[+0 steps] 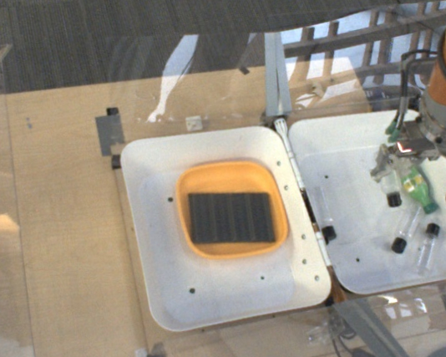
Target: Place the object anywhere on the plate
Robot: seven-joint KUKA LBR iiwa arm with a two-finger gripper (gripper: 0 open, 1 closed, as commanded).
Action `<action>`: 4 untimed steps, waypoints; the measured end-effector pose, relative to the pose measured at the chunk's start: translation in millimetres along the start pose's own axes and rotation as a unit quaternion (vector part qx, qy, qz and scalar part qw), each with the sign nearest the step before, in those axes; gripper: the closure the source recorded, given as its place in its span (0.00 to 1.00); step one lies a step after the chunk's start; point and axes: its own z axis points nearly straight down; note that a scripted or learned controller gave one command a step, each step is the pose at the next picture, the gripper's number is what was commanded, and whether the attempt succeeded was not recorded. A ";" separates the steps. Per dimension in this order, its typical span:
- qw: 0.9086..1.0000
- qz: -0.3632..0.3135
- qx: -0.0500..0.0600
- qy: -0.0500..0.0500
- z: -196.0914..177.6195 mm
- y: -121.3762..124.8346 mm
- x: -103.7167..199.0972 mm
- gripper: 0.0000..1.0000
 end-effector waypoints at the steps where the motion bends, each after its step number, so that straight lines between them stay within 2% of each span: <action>1: 0.999 -0.048 0.002 0.000 64.3 -65.8 30.3 1.00; 2: 0.997 -0.081 0.001 0.000 21.7 -42.1 78.1 1.00; 3: 0.991 -0.135 -0.001 0.001 27.8 -2.1 140.4 1.00; 4: 0.991 -0.134 0.000 0.000 28.5 -2.6 139.2 0.00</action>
